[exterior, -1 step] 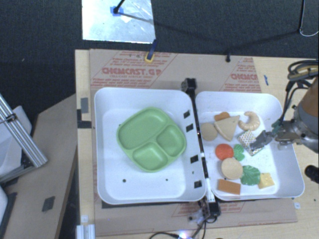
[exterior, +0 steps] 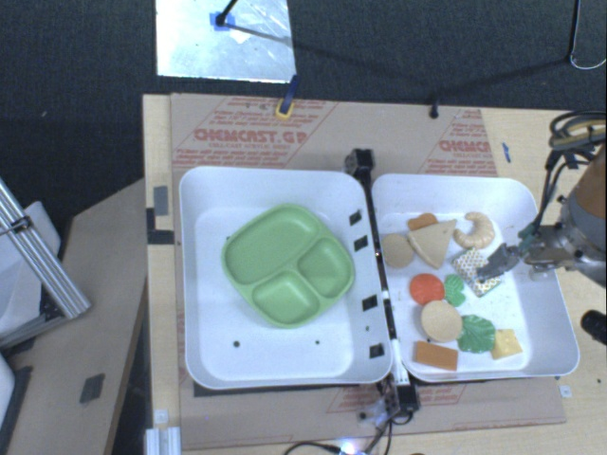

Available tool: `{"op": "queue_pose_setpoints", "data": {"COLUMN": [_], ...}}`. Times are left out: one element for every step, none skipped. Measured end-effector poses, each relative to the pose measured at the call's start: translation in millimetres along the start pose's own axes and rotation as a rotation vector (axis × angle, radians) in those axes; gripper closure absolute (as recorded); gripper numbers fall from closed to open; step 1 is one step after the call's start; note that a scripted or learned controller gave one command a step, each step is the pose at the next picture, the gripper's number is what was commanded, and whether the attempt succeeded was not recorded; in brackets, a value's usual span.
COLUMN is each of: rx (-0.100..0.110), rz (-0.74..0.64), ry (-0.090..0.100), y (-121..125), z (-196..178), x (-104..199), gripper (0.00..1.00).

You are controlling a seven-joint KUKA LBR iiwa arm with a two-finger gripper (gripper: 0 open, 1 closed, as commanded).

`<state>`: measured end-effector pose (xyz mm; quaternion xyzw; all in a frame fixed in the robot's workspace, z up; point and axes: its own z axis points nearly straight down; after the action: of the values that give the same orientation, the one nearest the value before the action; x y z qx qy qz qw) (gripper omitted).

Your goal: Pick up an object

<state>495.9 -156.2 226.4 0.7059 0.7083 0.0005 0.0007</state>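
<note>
Two shallow white bins sit side by side on the counter (exterior: pixel 161 282), atop a sheet of printed cardboard (exterior: pixel 251 133). The left bin (exterior: pixel 204 349) holds a green divided plate (exterior: pixel 287 264), lying flat near its centre. The right bin (exterior: pixel 550 335) holds a scatter of toy food: an orange wedge (exterior: pixel 422 222) at about 11 o'clock in the bin, a tan triangular slice (exterior: pixel 433 244) just below it and touching a pale round piece (exterior: pixel 398 250) toward 9 o'clock, and a curved croissant-like piece (exterior: pixel 475 229) at 12 o'clock. Near the middle lie a red disc (exterior: pixel 426 287) and a small green leafy piece (exterior: pixel 455 291) just beside it. Below them sit a round tan biscuit (exterior: pixel 441 321), a larger green leafy piece (exterior: pixel 477 334), an orange block (exterior: pixel 435 354) at 7 o'clock and a yellow cube (exterior: pixel 506 344) at 5 o'clock. The arm comes in from 3 o'clock, and the gripper (exterior: pixel 491 267) is low over a speckled white piece (exterior: pixel 471 271) right of the bin's centre; whether its fingers are apart, together or clamped on that piece cannot be told.
</note>
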Motion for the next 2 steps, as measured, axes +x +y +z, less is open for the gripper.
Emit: {"op": "queue_pose_setpoints", "data": {"rx": [0.005,0.006], "rz": [0.002,0.003], "ry": [0.001,0.002], "y": [-8,-8], "z": [58,121], "x": [-4,-1], "gripper": [0.0,0.0]}}
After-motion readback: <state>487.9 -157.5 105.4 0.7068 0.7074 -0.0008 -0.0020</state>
